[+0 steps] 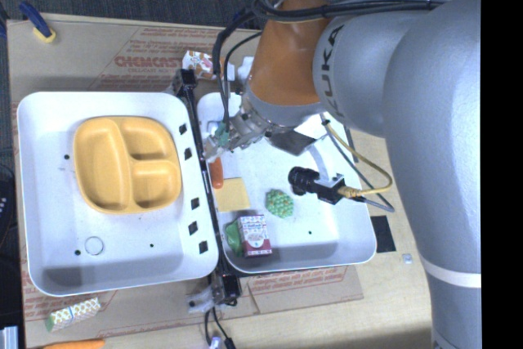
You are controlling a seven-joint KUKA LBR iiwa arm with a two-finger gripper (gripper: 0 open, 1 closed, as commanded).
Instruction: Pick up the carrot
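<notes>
Gripper (222,135) hanging over the carrot (216,172)
Carrot is lying along right bin's (359,245) left edge; finger opening unclear; arm (343,29) is showing "KUKA".

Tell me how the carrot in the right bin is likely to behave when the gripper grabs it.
The carrot looks small, smooth and rounded, so it would probably roll or slip sideways if pinched off-centre. It appears to be a rigid toy, likely light. It lies close to the right bin's left wall beside the yellow slice, which may crowd the gripper.
</notes>
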